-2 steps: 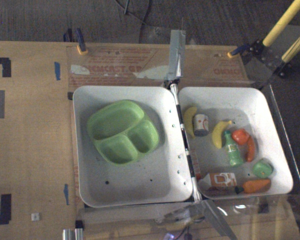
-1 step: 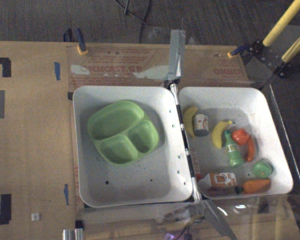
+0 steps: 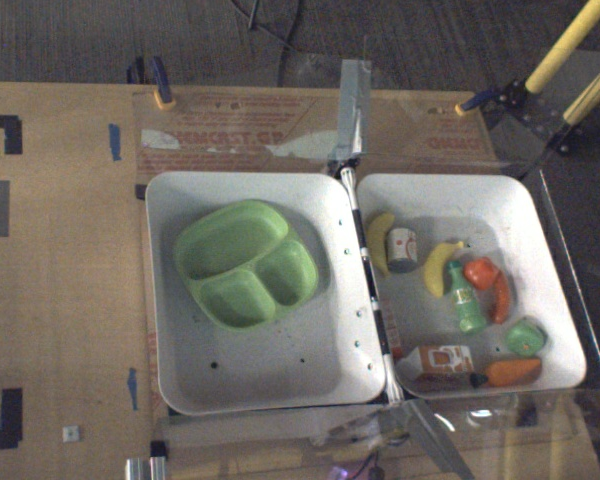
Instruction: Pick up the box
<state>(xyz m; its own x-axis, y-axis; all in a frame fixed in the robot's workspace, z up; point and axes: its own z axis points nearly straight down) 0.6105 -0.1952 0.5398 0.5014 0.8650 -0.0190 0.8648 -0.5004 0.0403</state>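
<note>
Cardboard-covered worktop (image 3: 60, 268) fills the scene, and we start at the near edge, where two white bins sit side by side.

Right bin (image 3: 552, 258), near left corner: that's the box (image 3: 442, 360), a small orange and white carton lying flat on its side on the bin floor, close up against the near wall. Its right end touches or almost touches an orange toy carrot (image 3: 513, 372), which also lies along that near wall. Just beyond the carrot is a round green toy fruit (image 3: 525, 337).

Moving up the bin, a green bottle (image 3: 467, 303) lies in the middle, with a slim orange-red piece (image 3: 501, 298) just to its right and a red toy vegetable (image 3: 480, 272) at its far end. A yellow banana (image 3: 439, 266) curves along the bottle's left side. Farther left stands a small white can with a red label (image 3: 402, 247), and a second, paler banana (image 3: 379, 241) sits by the bin's left wall.

Left bin (image 3: 160, 298): one light green divided plate (image 3: 245, 262), three compartments, resting in the far half.

As for the jaws, released or clenched, I can't tell from this view.

Beyond the bins, a metal strip (image 3: 352, 108) runs away from the seam between them, a blue and orange clamp (image 3: 160, 78) grips the far edge, and yellow poles (image 3: 570, 38) slant over dark carpet (image 3: 100, 18).
</note>
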